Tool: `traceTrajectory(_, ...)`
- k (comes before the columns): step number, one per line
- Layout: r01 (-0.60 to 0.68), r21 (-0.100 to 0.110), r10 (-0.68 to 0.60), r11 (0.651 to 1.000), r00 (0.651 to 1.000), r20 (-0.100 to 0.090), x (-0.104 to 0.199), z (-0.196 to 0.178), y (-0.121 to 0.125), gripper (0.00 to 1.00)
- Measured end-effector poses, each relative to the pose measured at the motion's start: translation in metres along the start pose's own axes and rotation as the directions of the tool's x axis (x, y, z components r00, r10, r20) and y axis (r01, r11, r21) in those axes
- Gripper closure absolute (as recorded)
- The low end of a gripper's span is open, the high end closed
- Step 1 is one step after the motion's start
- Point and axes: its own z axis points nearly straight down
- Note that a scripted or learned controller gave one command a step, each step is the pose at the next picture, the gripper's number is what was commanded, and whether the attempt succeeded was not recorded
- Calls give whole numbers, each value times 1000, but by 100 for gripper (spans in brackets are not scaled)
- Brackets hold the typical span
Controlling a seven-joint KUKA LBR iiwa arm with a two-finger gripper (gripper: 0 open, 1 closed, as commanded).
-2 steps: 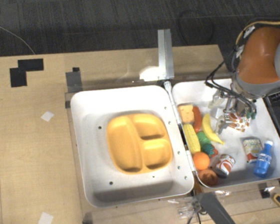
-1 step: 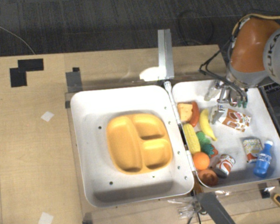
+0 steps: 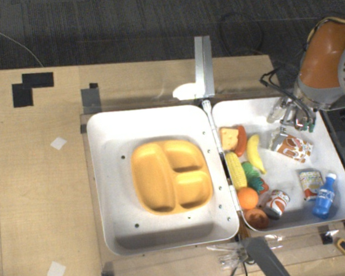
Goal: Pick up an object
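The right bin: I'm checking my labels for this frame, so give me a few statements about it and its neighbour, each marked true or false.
1. The yellow divided tray lies in the left bin. True.
2. The blue bottle stands in the left bin. False: it lies in the right bin, near its front right corner.
3. The banana lies beside the corn cob. True.
4. The gripper hangs over the left bin. False: it is over the right bin's back part, above the patterned packet.
5. The orange sits on the tray. False: it is in the right bin, along its left wall.
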Motion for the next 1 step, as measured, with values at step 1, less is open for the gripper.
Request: traceTrajectory(1, -187, -2, 187, 982, 982, 4, 71, -1, -2, 0)
